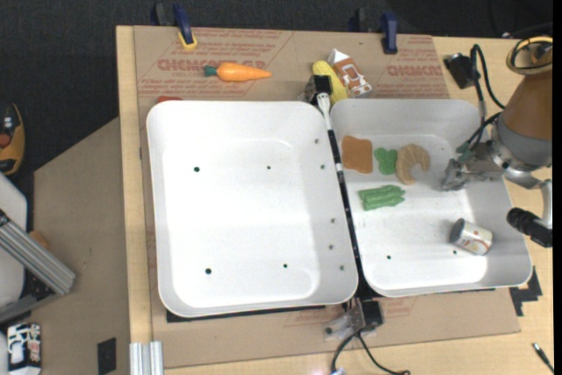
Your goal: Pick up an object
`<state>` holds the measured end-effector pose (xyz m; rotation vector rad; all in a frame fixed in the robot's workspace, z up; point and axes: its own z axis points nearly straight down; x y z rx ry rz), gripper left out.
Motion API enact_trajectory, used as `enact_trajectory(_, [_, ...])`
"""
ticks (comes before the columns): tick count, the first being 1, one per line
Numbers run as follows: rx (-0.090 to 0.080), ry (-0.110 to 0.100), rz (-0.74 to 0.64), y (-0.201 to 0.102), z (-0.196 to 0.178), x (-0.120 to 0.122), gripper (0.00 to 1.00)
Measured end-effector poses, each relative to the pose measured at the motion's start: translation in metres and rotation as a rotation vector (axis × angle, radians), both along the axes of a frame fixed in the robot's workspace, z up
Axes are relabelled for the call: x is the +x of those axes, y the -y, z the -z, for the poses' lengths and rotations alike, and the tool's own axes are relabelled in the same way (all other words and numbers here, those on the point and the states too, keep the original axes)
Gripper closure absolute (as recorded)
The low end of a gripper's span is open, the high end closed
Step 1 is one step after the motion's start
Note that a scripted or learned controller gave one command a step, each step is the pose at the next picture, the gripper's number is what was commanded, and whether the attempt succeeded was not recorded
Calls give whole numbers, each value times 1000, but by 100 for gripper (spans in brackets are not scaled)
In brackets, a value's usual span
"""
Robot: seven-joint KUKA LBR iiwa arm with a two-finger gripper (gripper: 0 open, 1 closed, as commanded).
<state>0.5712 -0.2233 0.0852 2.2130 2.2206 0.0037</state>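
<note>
Green pickle (381,197) lies long axis left-right in right bin (500,272); end effector (454,176) grip state unclear.

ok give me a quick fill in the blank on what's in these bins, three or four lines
1. The green leafy piece lies in the ______ bin.
2. The toy carrot lies on the board, beyond the ______ bin.
3. The gripper is over the right bin, near its ______ wall.
4. The small can lies nearer the camera than the ______ piece.

Missing words: right; left; right; tan
</note>
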Motion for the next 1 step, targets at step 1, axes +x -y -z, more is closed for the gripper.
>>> enact_trajectory(1, [5,-12,6,1,1,-55,100])
